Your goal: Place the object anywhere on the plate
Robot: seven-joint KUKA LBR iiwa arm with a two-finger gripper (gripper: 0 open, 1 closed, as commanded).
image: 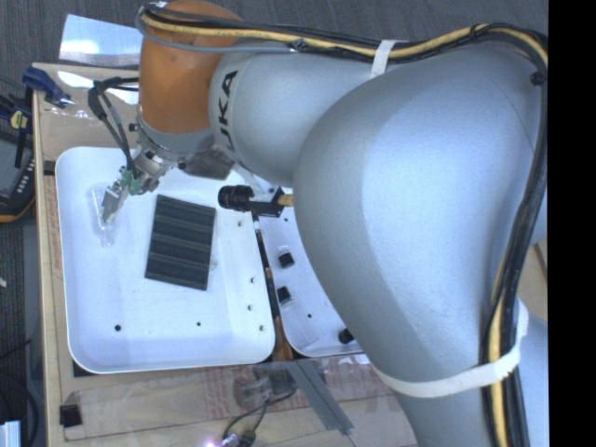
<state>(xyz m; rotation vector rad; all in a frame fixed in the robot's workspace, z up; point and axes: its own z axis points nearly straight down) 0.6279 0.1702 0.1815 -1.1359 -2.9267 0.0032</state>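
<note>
the ribbed pad (181,242) lies in the left bin (79,329), gripper (109,208) just left of it.

Arm (410,212) was a chunky thing, all smooth rounded silver-grey casings with a satin sheen. Near the wrist sat a fat orange band (182,63), sort of copper looking, domed on top. Dark letters (226,110) were printed on the grey shell right beside it, reading "UKA" as far as I could see. A black and yellow cable bundle (372,43) ran along the top of the casings and down the far side, strapped on with white ties (456,375). Below the orange part was a grey flange, then a small gripper (110,205) with greenish bits and pale, see-through looking fingers (102,208). Thin black wires (110,119) looped beside the wrist.
</note>
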